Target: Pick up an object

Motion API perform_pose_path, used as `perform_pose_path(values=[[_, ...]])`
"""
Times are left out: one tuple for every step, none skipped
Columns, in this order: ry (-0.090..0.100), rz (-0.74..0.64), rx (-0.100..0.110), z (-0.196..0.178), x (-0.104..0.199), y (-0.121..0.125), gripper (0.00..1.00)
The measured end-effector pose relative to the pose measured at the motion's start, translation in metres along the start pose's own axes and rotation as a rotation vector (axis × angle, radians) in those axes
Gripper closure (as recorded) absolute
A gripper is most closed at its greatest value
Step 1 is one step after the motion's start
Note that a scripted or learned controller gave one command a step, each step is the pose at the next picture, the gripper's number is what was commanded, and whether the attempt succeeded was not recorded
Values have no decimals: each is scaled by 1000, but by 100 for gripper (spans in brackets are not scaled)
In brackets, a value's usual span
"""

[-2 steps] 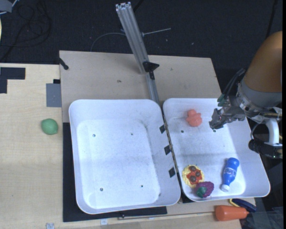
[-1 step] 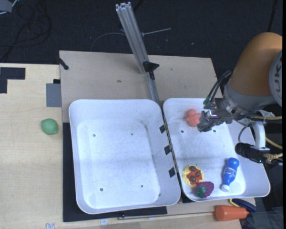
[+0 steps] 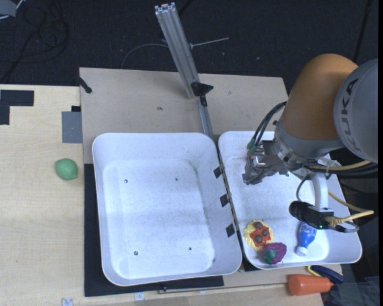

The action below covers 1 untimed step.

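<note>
From the overhead camera, the gripper (image 3: 254,174) is seen hovering over the right bin (image 3: 242,146); whether it is open cannot be told. A yellow toy (image 3: 258,233), a purple toy (image 3: 273,252) and a blue bottle (image 3: 304,238) are seen lying near that bin's front edge, apart from the gripper.

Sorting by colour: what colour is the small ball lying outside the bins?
Green; the small round ball shows in the camera view.

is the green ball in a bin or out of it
Out. The green ball lies on the light wooden bench top, left of the left bin and apart from its rim.
</note>
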<state>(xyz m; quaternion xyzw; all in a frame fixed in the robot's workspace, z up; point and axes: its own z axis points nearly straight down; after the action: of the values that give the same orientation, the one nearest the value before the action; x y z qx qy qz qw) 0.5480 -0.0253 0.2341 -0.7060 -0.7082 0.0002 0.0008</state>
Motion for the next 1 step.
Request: perform_pose_path(values=[[-1, 0, -2, -9, 50, -7, 100]])
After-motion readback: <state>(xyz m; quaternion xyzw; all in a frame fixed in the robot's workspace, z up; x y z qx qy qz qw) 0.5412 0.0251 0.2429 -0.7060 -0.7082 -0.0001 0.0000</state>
